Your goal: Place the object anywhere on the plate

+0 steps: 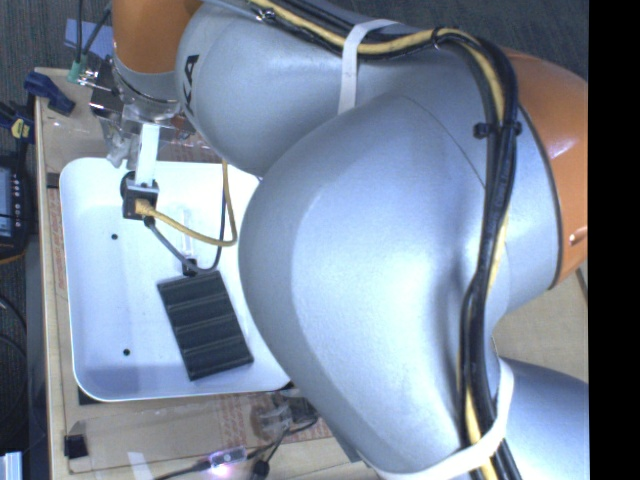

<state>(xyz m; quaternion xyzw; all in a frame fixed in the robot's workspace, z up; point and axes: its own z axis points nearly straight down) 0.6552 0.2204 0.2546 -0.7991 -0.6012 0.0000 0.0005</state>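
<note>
claw [122, 146] above white bin [100, 318] on wooden bench [45, 298]; dark carpet [40, 13] beyond.

Smooth grey casing on the arm [400, 268], satin, with soft highlights, like painted metal or hard plastic. Glossy orange on the band [145, 18]. White plastic in the bin [100, 298], smooth, faintly shiny, with a few dark specks. Matt black on the slab [205, 326], ribbed across in shallow ridges, rubber or plastic by the look. Pale, dull wood along the tabletop [45, 298] edge. Rough dark carpet on the floor [40, 18]. Flat white strap [348, 68], matt, plastic or cloth, hard to tell.
</note>
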